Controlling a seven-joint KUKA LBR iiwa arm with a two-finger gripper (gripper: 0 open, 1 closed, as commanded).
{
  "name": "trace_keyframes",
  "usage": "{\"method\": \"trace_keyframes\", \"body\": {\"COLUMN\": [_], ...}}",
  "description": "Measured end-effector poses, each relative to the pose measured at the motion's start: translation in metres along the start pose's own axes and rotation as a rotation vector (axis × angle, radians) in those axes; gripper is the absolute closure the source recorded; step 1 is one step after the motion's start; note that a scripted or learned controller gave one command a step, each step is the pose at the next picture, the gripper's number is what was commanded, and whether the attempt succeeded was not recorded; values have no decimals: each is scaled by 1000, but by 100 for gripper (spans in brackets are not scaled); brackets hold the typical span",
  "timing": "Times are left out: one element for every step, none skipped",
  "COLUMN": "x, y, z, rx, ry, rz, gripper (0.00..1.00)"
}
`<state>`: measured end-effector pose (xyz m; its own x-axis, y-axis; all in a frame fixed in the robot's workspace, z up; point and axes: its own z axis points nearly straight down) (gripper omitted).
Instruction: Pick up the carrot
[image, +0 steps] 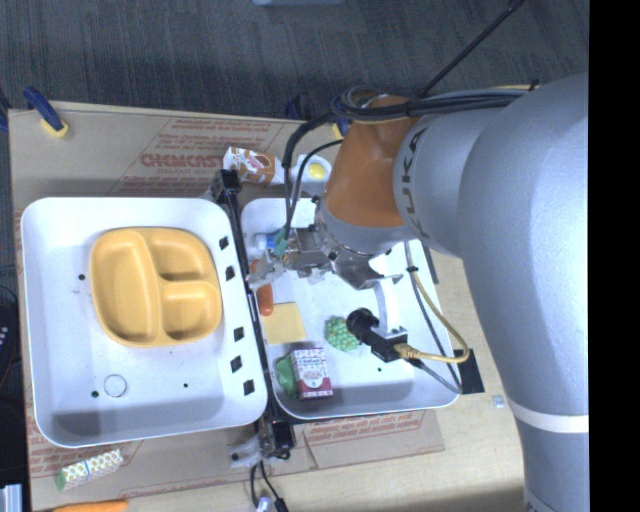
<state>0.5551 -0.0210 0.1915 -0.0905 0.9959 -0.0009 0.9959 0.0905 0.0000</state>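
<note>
The carrot (265, 298) is a small orange-red piece lying by the left wall of the right bin (435, 395). My gripper (272, 258) hangs just above and behind it, at the end of the grey arm with the orange band (365, 180). The wrist body and its cables hide the gripper's tip. The carrot lies apart from the gripper, on the bin floor.
Beside the carrot lie a yellow cheese slice (285, 322), a green bunch (343, 335), a red-labelled box (312, 372) and a green item (286, 374). A black connector (368, 335) hangs nearby. The left bin (40, 300) holds a yellow divided tray (155, 285).
</note>
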Motion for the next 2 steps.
{"method": "trace_keyframes", "body": {"x": [8, 13], "y": [12, 11], "z": [0, 0], "rx": [2, 5], "ry": [1, 2], "rz": [23, -60], "gripper": [0, 0]}}
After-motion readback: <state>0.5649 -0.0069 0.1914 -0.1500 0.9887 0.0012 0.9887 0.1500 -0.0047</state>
